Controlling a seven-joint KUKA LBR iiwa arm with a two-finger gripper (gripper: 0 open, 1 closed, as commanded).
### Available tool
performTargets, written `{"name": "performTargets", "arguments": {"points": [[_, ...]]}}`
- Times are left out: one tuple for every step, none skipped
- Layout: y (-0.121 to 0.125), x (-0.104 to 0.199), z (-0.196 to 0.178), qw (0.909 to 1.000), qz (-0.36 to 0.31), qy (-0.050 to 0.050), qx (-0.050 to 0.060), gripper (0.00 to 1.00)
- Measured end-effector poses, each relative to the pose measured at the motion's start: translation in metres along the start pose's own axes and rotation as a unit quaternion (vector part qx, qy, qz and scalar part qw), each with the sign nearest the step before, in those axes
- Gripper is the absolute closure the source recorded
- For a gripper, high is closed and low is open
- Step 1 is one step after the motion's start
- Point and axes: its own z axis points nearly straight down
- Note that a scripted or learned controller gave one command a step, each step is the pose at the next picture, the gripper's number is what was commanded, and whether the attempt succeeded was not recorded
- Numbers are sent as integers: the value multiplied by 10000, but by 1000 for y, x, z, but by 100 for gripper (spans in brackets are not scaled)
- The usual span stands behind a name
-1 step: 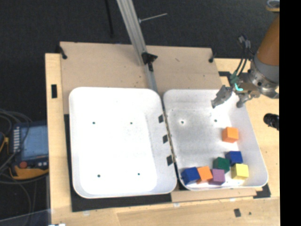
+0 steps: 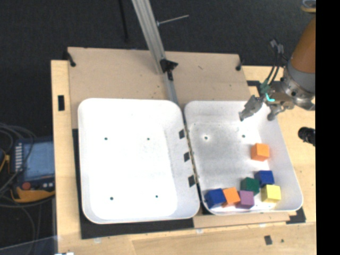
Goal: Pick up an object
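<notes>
My gripper hangs over the far right corner of the right bin, open, with nothing between its fingers. An orange block lies alone in the bin, below the gripper toward the near side. Along the bin's near edge sit a blue block, a smaller orange block, a purple block, a green block, a dark blue block and a yellow block.
The left bin sits beside the right one, with small clips along the shared edge. A slanted metal pole rises behind the bins. A device with cables lies off the bench's left side.
</notes>
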Motion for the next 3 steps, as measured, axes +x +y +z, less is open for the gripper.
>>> {"name": "performTargets", "arguments": {"points": [[0, -8, 61, 10000, 27, -10, 27, 0], [1, -11, 103, 10000, 34, -10, 23, 0], [-2, -22, 152, 10000, 21, -11, -9, 0]]}}
